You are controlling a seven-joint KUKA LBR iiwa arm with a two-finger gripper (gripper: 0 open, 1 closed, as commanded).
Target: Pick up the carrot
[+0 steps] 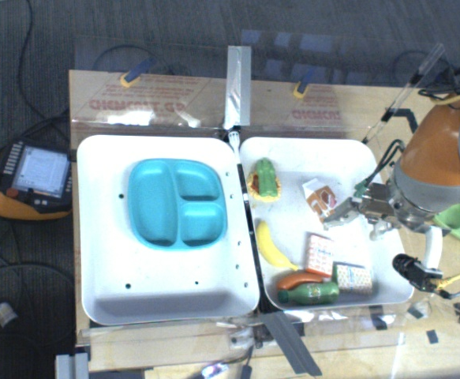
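Note:
The carrot (295, 279) is a short orange piece lying flat near the front edge of the right bin (293, 150). It rests right against the upper side of a green bottle (310, 294). My gripper (342, 212) hangs over the right half of that bin, beside a small brown and white packet (320, 198). It is well behind and to the right of the carrot, with nothing seen in it. The grey arm with its orange band (441, 150) comes in from the right.
Also in the right bin are a yellow banana (270, 245), a green and yellow toy (264, 178) at the back left, and two small printed boxes (319, 253) (353, 276) next to the carrot. The left bin (103, 275) bears a blue divided plate (177, 201).

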